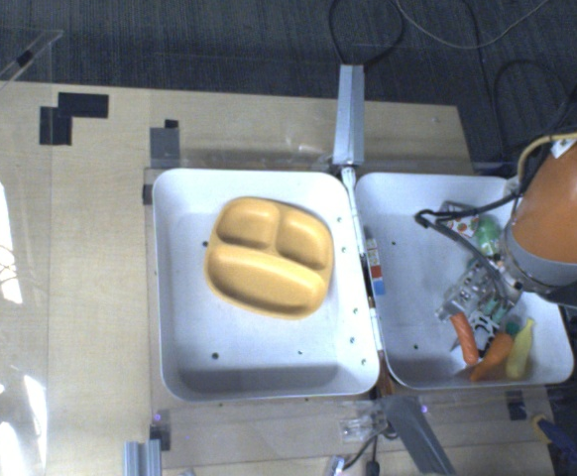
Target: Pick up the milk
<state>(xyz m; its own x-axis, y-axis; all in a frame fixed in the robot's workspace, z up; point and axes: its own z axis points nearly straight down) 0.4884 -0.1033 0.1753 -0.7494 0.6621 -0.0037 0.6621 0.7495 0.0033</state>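
You will find no brand name or legible writing here. The nearest thing to a label is a narrow carton-like item (372, 266) with red, white and blue patches, lying along the left wall of the right bin (407, 365), just beside the divider; this may be the milk, but its print is too small and blurred for you to read, so you cannot confirm it.

The left bin (179, 365) carries a yellow compartment tray (269, 256), lying flat near its middle, with three shallow sections visible.

In the right bin the arm (564, 216) enters from the right, its orange band cut off by the frame edge. Below it the end effector (479, 300) hangs low over a cluster of items near the bin's lower right corner. You cannot tell whether its fingers are apart or together: the metal parts blur into the objects under them. An orange carrot-like piece (464, 337), a second orange piece (492, 357) and a yellow piece (519, 350) lie touching there, and a green object (487, 234) sits half hidden behind the cables near the wrist.

Dark cables (407, 8) loop across the floor beyond the tabletop (70, 266).
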